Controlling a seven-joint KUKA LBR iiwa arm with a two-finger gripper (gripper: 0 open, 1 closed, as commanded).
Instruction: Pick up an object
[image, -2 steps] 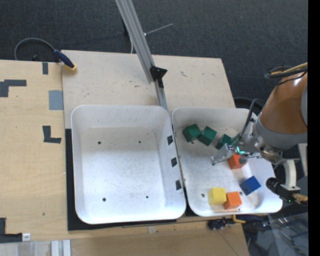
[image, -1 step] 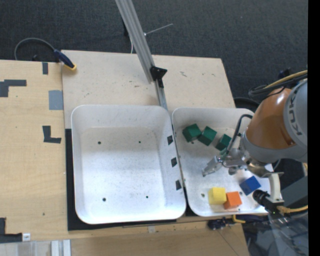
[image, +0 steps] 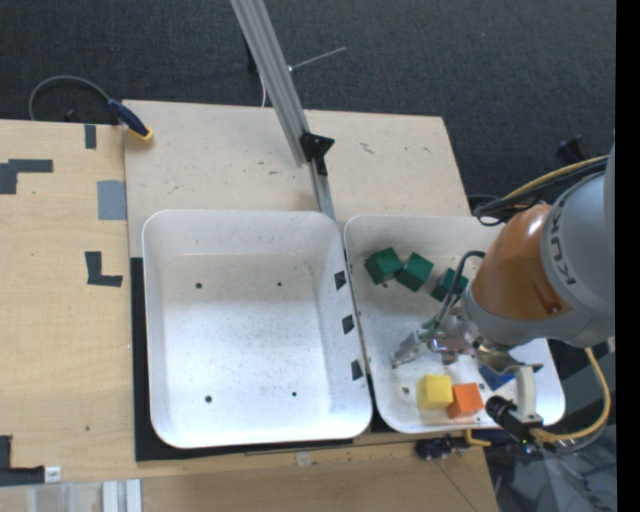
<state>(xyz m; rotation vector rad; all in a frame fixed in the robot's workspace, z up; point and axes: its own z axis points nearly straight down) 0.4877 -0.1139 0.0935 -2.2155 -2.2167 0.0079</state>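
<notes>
The small yellow block (image: 434, 391) lay near the front of the right shallow white bin (image: 400, 415), and a small orange block (image: 465, 400) lay touching it on the side toward the arm. These two seemed to be the nearest candidates for picking. The two-finger metal gripper (image: 420, 343) was just above them in the view, over the bare floor of the same bin, and its thin fingers (image: 407, 350) pointed toward the wall between the bins. They stood slightly spread with nothing between them, so the gripper carried no object.

The step in hand was, by judgement, the approach: the grasp was not yet made. The next move would call for bringing the fingers over one block, lowering them on both sides of it, and closing. Because the yellow and orange blocks touched, one finger could land on the neighbour or push both away; a grasp across the free sides looked safer.

Further back in this bin lay two dark green blocks (image: 397, 268) close together, and a third green piece (image: 447, 284) was partly hidden behind the grey arm with the orange band (image: 520, 275). A blue object (image: 497, 377) showed a little under the wrist. The left shallow white bin (image: 240, 225) was beside, and a slanted metal rail (image: 280, 85) crossed the bench behind.
</notes>
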